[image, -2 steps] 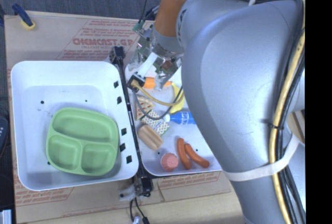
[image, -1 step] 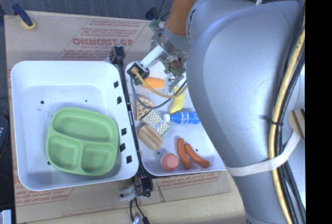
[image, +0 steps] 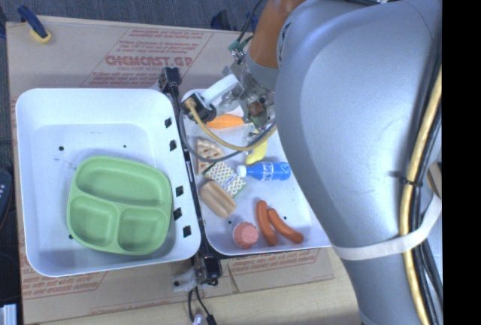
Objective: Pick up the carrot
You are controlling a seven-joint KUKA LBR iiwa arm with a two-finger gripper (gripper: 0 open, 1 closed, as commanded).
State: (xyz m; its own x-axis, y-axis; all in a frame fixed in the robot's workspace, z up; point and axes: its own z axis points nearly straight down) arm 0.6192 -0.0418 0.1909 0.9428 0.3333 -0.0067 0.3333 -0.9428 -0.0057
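The carrot (image: 225,121), a small orange piece, lies in the far part of the right bin (image: 225,244), close to its left wall. My gripper (image: 250,107) hangs below the orange wrist band, directly to the right of the carrot and just above it. Its tip sits at the carrot's right end, and I cannot see whether the two touch. The grey arm covers most of the bin's right side.
Toy food fills the right bin: a yellow piece (image: 258,151), a blue bottle (image: 267,171), a waffle (image: 206,150), a bun (image: 216,198), two sausages (image: 274,223) and a pink round (image: 245,235). A green divided plate (image: 119,204) lies in the left bin (image: 45,128).
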